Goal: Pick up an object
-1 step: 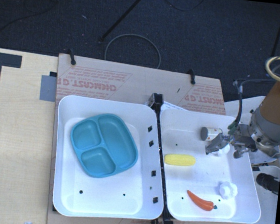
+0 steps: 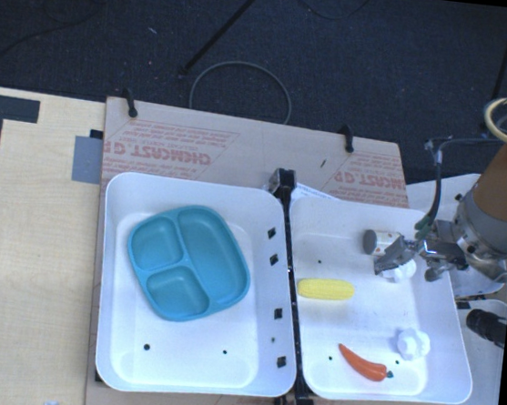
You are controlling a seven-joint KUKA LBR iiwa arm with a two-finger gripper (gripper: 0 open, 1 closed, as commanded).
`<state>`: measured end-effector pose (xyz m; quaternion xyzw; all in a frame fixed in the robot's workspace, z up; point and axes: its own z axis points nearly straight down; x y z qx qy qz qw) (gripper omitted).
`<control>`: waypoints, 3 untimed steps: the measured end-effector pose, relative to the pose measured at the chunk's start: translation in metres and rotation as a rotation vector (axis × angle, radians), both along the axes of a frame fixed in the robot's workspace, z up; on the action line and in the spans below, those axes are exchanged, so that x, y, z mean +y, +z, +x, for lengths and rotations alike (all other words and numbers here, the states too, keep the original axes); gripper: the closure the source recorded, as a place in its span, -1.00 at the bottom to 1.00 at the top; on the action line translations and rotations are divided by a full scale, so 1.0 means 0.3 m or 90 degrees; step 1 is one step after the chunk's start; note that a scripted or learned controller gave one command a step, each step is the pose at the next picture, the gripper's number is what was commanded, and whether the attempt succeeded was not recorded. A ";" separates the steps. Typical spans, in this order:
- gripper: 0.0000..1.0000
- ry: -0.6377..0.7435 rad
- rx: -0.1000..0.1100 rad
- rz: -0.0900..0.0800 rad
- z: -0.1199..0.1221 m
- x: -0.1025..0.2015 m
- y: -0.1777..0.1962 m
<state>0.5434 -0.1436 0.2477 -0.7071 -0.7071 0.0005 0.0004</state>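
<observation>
Nearest the camera, an orange chili pepper (image 2: 363, 364) lies at the front of the right bin (image 2: 438, 380), with a small white object (image 2: 411, 343) just beside it. Yellow corn (image 2: 325, 289) lies mid-bin near the divider. Over the bin's far right part hangs the tool (image 2: 400, 258); how far open it is cannot be told. A blue divided plate (image 2: 188, 261) sits in the left bin (image 2: 124, 360).

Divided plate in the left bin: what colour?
Turquoise blue divided plate, seen in the camera view.
</observation>
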 end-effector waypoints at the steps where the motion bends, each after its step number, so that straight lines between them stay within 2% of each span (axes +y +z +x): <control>1: -1.00 0.001 0.005 0.002 0.003 0.025 -0.208; 2: -1.00 0.000 0.005 0.002 0.007 0.019 -0.421; 3: -1.00 -0.001 0.002 0.001 0.006 0.022 -0.539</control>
